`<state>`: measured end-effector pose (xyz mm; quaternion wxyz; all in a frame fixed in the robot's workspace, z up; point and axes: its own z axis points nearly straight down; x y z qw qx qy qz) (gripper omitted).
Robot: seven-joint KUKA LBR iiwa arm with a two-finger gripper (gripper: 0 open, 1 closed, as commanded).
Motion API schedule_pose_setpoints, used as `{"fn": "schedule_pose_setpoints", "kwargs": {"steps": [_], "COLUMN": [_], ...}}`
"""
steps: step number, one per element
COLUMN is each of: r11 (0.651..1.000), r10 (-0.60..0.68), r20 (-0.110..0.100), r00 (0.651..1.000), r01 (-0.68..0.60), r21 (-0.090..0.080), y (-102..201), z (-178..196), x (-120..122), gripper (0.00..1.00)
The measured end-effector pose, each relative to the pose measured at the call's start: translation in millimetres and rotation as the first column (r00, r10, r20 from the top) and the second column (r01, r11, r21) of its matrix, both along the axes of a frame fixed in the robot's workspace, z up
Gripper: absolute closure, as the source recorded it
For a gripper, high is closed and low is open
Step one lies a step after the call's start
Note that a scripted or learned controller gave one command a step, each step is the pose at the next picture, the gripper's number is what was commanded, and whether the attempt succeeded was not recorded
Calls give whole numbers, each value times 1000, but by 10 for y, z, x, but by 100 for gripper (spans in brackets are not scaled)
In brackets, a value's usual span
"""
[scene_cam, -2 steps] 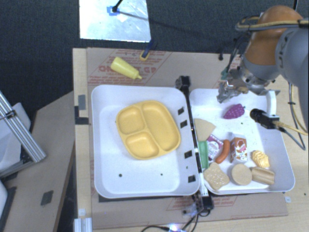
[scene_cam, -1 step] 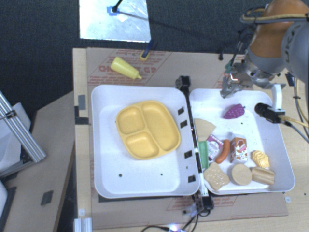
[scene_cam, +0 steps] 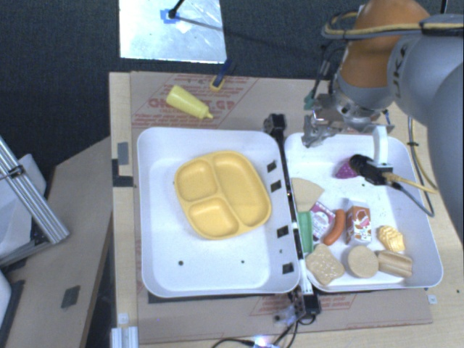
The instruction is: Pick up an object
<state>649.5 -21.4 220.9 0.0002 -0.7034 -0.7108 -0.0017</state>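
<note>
So the floor (scene_cam: 58, 64) was dark blue-grey carpet all around. The tabletop (scene_cam: 123, 107) was a pale wood board with a brown cardboard sheet (scene_cam: 239, 96) laid over it, red print showing on the cardboard. A shiny square metal plate (scene_cam: 174, 20) lay on the carpet beyond the far edge, with a thin dark rod running to a bit of blue tape on it. Aluminium framing (scene_cam: 25, 201) leaned in at the left.

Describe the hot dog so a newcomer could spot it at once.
Look in the right bin, among the toy food near its front. The hot dog lies slanted beside a pink packet. It alone is a slim orange-red stick.
</note>
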Motion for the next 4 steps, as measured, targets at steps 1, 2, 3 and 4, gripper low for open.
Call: {"fn": "schedule_pose_setpoints", "kwargs": {"steps": [1,2,3,4], "r11": [1000,1000,1000,1000], "r10": [-4,-4,-5,-9], "r20": [1,-1,-1,0], "r00": [1000,1000,1000,1000], "r01": [4,4,5,9], "r21": [-1,-2,-3,-4], "y": [20,98,125,63], "z": [129,105,67,-57], "x": [-67,-148,-152,-35], "gripper": [100,100,100,100]}}
